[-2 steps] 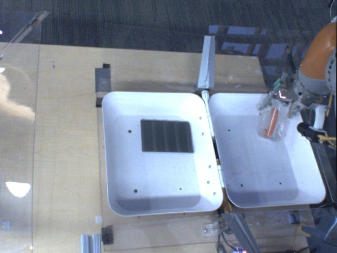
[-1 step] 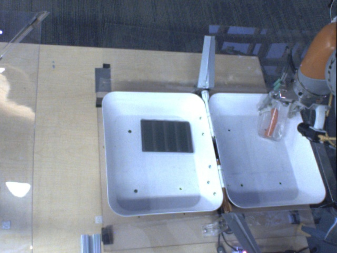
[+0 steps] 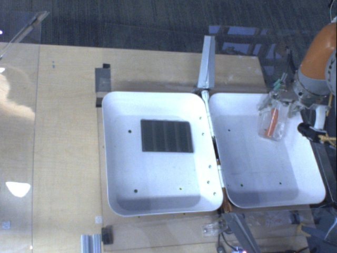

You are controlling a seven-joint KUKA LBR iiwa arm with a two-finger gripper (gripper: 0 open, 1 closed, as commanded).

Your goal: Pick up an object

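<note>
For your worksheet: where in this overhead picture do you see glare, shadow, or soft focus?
Camera view: pale glare patches on the wooden bench at far left; soft shadow along the near walls of the left bin and right bin; the pincer and its transparent parts look slightly blurred.

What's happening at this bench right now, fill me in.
A grey arm with an orange band reaches in from the right, over the right bin. Its tool hangs above that bin's upper right part, with a clear packet holding something orange right at it; whether the packet is actually gripped is hard to tell from this angle. The left bin holds a dark ribbed rectangular pad, lying flat near its middle, away from the arm.
</note>
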